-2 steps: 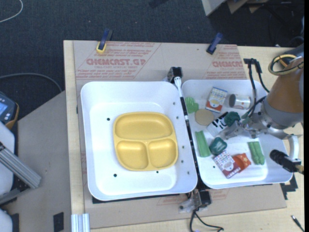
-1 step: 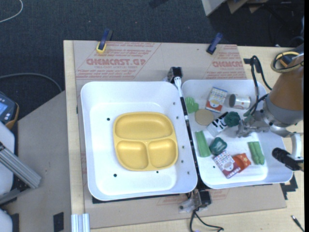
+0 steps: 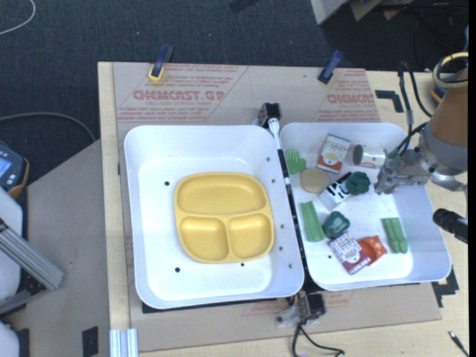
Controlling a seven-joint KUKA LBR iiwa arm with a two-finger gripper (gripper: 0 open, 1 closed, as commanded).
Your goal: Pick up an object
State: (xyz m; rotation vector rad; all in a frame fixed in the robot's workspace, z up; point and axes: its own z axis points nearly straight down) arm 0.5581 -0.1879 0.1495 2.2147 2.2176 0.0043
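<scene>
1. The gripper [image 3: 390, 175] looks like dull grey metal; the arm [image 3: 452, 129] behind it has a smooth orange band.
2. The right bin [image 3: 435, 248] beneath the gripper is white plastic, smooth, slightly glossy.
3. The yellow tray [image 3: 223, 216], well to the gripper's left, is matt moulded plastic.
4. The red packet [image 3: 357, 251] below the gripper looks like shiny crinkled foil.
5. The board [image 3: 186, 91] under both bins is brown printed paper, matt.

A divided tray [image 3: 223, 216] lay in the left bin [image 3: 141, 199]. The right bin [image 3: 424, 266] held scattered small items, with the gripper [image 3: 388, 178] above its right side.
</scene>
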